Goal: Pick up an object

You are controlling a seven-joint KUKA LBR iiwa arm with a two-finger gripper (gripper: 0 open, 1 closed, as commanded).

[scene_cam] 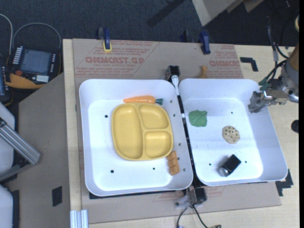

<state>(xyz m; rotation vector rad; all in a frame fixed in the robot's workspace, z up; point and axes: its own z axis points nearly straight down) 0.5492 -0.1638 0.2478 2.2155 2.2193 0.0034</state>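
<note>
At 3 o'clock over the right bin (266,172), the claw (256,103) hovers; I cannot tell its opening, and nothing shows in it. Nearest, toward 7 o'clock, lies the cookie (231,134): light, stiff, probably crumbly, best pinched gently across its edges.

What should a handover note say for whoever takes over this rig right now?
Gripper: at the right bin's right rim, upper part, with nothing visibly held; finger state unclear.
Right bin: green piece upper left, cookie in the middle, black item near the front.
Left bin: yellow tray in the centre, carrot just behind it, small orange-brown piece at its front right corner.
Done: nothing picked yet.
Left: pick up one object; the cookie lies closest to the gripper.
</note>
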